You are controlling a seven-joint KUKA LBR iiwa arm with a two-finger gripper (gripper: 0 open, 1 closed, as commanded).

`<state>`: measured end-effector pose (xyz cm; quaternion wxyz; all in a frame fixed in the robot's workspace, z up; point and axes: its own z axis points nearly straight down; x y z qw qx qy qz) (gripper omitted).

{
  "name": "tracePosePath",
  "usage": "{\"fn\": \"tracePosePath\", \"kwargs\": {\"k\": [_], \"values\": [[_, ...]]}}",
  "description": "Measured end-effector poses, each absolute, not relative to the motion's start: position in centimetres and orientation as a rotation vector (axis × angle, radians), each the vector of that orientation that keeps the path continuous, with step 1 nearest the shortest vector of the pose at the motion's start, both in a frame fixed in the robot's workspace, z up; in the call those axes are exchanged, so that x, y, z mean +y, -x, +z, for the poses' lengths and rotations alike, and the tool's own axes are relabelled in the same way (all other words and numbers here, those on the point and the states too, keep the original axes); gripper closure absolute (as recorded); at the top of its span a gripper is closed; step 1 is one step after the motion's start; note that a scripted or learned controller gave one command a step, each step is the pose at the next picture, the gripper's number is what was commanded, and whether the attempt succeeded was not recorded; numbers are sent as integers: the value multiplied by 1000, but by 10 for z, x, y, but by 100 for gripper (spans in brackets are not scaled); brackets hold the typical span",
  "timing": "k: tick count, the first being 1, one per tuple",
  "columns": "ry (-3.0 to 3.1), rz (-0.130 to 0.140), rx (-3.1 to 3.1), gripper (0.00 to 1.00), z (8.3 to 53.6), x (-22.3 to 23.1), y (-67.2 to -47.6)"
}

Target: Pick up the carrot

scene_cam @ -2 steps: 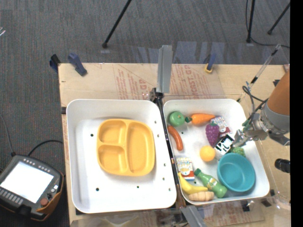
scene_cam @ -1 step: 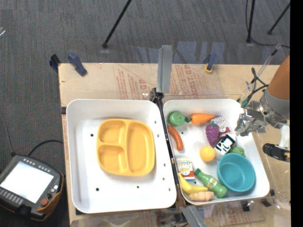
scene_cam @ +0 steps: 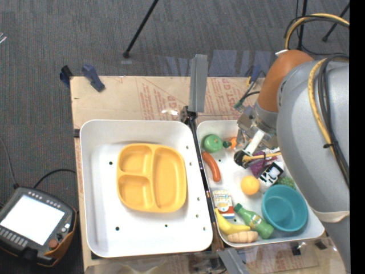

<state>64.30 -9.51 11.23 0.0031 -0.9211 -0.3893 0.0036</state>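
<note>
Yellow divided tray (scene_cam: 152, 177) in left bin (scene_cam: 94, 210); teal bowl (scene_cam: 284, 208) in right bin (scene_cam: 311, 231)

Dark grey ribbed carpet (scene_cam: 85, 27) all around, thin black tripod leg (scene_cam: 144, 20) slanting across it, brown board bench top (scene_cam: 137, 99) with red print, blue clamp (scene_cam: 93, 77) at its far left corner, handheld screen pendant (scene_cam: 34, 224) on the floor at lower left, black cable beside it, even flat light

You have two smooth white plastic bins (scene_cam: 94, 153) on a bare cardboard-brown bench (scene_cam: 142, 96) — matt, printed red. The yellow tray (scene_cam: 151, 177) and teal bowl (scene_cam: 284, 208) look like glossy plastic; the floor (scene_cam: 68, 27) is ribbed grey carpet.
</note>
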Motion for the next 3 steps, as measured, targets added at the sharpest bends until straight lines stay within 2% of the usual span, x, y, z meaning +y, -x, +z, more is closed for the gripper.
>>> {"fn": "tracePosePath", "kwargs": {"k": [1, 2, 3], "values": [[2918, -8, -1171, 100, 229, -143, -578], [2910, 8, -1174, 0, 223, -141, -576], [2981, 21, -957, 0, 97, -140, -471]]}}
